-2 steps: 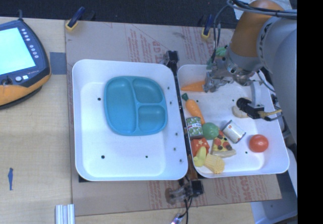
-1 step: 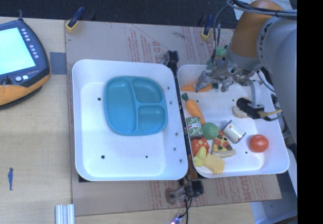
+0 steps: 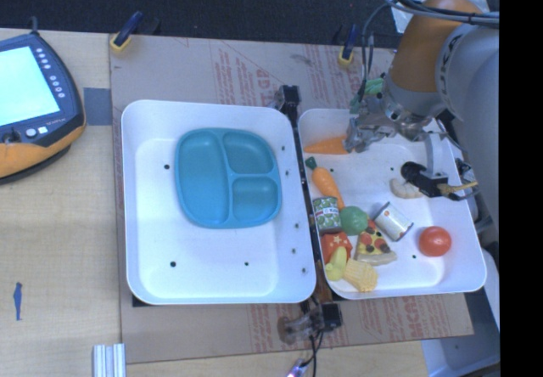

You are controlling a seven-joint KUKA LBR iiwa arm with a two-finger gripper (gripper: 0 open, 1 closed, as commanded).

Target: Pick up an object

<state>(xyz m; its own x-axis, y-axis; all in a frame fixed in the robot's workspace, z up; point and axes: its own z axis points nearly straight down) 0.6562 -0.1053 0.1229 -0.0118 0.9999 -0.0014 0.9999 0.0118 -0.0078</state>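
My gripper [image 3: 363, 137] hangs low over the back left corner of the right bin [image 3: 462, 282]. Right beside it, to its left, an orange wedge [image 3: 326, 146] lies against the bin's back wall; whether the two touch I cannot tell. Along the bin's left side lie a carrot [image 3: 324, 182], a small green can [image 3: 326, 214] and a green ball [image 3: 354, 219]. Toward the front are a silver can [image 3: 392, 222], a pizza slice [image 3: 374, 247], a red pepper [image 3: 334, 243], a corn cob [image 3: 358, 276] and a red tomato [image 3: 434, 241].
The left bin [image 3: 148, 273] holds a blue divided plate [image 3: 229, 177]. A small beige piece [image 3: 405, 190] lies mid-right in the right bin. A tablet in an orange case [image 3: 34, 108] rests on the bench at far left. The grey arm [image 3: 462, 70] covers the right bin's back right corner.
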